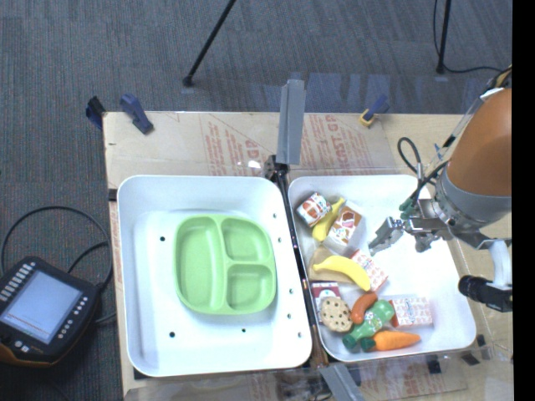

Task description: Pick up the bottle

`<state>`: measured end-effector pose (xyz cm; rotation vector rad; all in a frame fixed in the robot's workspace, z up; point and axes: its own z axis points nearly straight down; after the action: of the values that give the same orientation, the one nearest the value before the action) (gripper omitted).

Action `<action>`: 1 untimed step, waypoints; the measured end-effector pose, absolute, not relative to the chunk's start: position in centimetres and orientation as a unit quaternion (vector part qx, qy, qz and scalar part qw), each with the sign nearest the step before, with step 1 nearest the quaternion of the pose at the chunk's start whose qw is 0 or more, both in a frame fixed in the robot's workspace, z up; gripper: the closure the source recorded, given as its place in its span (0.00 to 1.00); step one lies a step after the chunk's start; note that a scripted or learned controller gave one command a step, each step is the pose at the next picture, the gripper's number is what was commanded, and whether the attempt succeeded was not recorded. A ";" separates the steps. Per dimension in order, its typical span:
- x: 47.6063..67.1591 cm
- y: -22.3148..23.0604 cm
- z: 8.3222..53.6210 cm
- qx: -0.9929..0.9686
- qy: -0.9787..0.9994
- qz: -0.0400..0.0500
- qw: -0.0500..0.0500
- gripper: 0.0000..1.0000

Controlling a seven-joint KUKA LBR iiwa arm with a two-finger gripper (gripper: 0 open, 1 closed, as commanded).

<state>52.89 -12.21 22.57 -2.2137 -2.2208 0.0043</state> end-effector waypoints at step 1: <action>50.1 -6.7 36.4 -0.674 -0.739 0.001 0.001 0.00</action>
<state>50.08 -6.71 36.38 -2.1170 -2.3189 0.0032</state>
